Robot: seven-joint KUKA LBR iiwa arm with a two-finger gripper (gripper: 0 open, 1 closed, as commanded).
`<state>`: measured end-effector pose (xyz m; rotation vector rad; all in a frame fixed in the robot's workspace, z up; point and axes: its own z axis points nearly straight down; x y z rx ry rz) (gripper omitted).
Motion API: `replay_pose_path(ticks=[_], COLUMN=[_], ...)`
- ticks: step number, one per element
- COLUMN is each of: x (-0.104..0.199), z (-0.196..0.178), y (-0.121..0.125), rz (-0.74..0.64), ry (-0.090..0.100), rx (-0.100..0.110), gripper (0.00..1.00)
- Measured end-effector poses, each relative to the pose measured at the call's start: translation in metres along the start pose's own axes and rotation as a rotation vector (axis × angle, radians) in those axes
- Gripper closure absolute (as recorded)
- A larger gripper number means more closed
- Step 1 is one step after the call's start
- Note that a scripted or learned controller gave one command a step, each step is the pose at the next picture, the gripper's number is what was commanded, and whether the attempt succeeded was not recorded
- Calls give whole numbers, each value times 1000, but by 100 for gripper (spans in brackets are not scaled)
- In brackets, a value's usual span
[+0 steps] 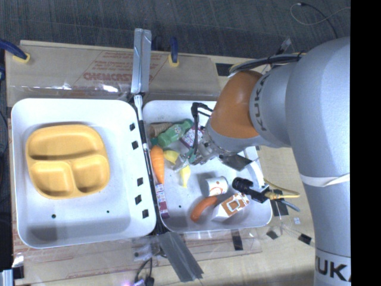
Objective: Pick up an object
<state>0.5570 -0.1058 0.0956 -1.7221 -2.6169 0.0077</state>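
Green object (pixel 172 133) is the nearest candidate for the pick: it lies just beside the tool (pixel 197 148), on the side facing the bin divider, in the right bin (pixel 178 107). The tool sits low over the clutter, under the orange band of the arm (pixel 238 112). The wrist covers its opening, so whether it is set wide or narrow cannot be told, and nothing is seen held in it.

A small yellow piece (pixel 171 156) lies next to the tool, and a second yellow piece (pixel 184 175) lies a little further out. Beyond these, the carrot (pixel 157 163) lies along the divider. A white cup (pixel 217 186) and an orange sausage (pixel 204 207) lie toward the near wall. The left bin (pixel 24 219), well apart from the tool, carries a yellow tray (pixel 68 159).

Recommended procedure: centre the tool on one item only. The green object and the first yellow piece are crowded together, so a slanted descent is likely to push them aside. Close fully before lifting.
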Motion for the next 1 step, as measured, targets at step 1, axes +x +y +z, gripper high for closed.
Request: replay_pose_path(ticks=[1], x=[34], z=[-119], y=[38], rz=[34], ry=[-3], rx=[-4], gripper=[100])
